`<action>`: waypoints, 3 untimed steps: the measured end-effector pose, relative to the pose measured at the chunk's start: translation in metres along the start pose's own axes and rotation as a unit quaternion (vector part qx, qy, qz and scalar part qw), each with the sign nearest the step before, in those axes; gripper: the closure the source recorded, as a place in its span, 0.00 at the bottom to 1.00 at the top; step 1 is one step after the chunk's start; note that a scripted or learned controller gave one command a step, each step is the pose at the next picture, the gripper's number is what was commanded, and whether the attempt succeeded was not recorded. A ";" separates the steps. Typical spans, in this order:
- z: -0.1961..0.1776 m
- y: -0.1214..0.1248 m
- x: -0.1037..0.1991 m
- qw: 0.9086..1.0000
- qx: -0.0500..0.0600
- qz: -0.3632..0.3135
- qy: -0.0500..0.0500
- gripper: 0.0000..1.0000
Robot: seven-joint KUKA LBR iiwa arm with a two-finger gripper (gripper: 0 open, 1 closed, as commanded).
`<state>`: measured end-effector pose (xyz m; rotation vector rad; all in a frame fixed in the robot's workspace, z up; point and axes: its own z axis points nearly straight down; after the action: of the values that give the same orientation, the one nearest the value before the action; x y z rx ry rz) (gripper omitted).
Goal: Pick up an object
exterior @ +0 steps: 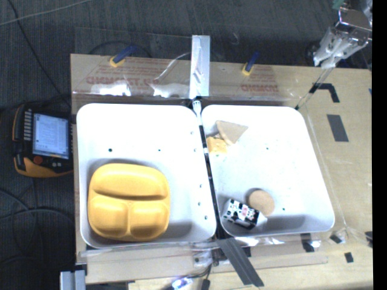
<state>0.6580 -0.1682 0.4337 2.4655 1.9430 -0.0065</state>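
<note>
A large yellow bun-shaped object [129, 200] lies in the near part of the left bin [139, 119]. In the right bin [290, 162] a tan wedge [230, 130] rests at the far left corner over a small yellow piece [216, 144]. A round cork-coloured disc [261, 201] sits near the front wall, with a small black and white patterned item [241, 214] just left of it. My gripper [329, 50] hangs at the upper right, outside the bins and well away from every object, with nothing seen in it.
An orange and black handheld pendant [42, 141] with a lit screen lies left of the bench. A clear plastic sheet [145, 77] with two yellow and blue clips runs behind the bins. A metal divider post [199, 65] stands at the back between them.
</note>
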 end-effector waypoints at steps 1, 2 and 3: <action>0.000 0.003 0.035 0.998 0.000 0.057 0.001 1.00; 0.001 -0.002 0.055 0.984 0.001 0.176 0.001 1.00; 0.048 -0.004 0.063 0.994 0.001 0.111 0.000 1.00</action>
<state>0.6686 -0.1066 0.3854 2.6664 1.6594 -0.0080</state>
